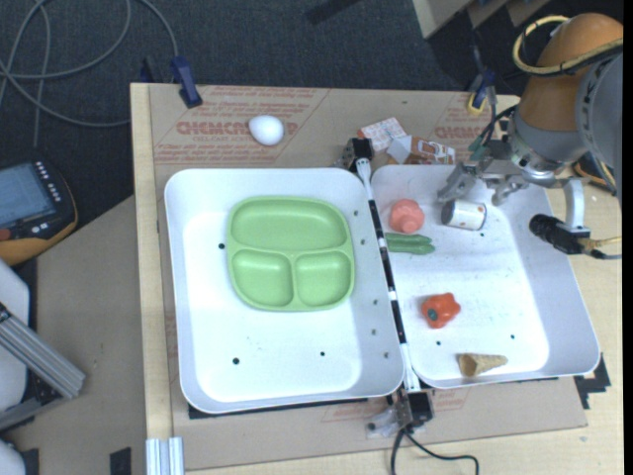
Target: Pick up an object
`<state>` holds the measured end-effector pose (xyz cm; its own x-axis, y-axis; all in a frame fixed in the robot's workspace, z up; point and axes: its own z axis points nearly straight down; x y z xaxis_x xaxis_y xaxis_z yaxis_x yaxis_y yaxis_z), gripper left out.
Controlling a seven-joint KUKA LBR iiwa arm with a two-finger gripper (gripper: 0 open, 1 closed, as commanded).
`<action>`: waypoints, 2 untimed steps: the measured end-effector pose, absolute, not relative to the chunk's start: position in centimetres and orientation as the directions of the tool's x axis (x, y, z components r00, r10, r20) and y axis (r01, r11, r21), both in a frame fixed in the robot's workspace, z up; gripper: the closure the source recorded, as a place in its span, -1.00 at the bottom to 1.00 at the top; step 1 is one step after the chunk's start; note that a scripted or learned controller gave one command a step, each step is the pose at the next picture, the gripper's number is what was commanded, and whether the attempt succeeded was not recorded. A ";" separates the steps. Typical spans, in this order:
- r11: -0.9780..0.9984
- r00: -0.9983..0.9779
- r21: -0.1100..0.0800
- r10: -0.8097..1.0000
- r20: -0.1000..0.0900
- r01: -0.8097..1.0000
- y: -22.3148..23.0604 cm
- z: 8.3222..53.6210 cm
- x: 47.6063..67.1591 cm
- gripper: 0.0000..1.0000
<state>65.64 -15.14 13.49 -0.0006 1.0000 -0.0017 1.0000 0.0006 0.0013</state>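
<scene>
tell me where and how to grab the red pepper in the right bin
Grip the red pepper across its rounded body, coming straight down from above. It sits alone on the flat floor of the right bin, well apart from the tan wedge and green bean, so both fingers likely have room.

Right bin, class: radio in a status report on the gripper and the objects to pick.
Gripper low in right bin, nothing seen held. Pink ball and green pod just left of it. Red pepper, cone nearer front, clear.
</scene>
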 end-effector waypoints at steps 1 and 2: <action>0.001 -0.001 0.006 1.000 -0.001 1.000 -20.7 8.8 66.0 -1.00; 0.002 -0.002 0.010 1.000 -0.002 1.000 -20.7 10.0 66.1 1.00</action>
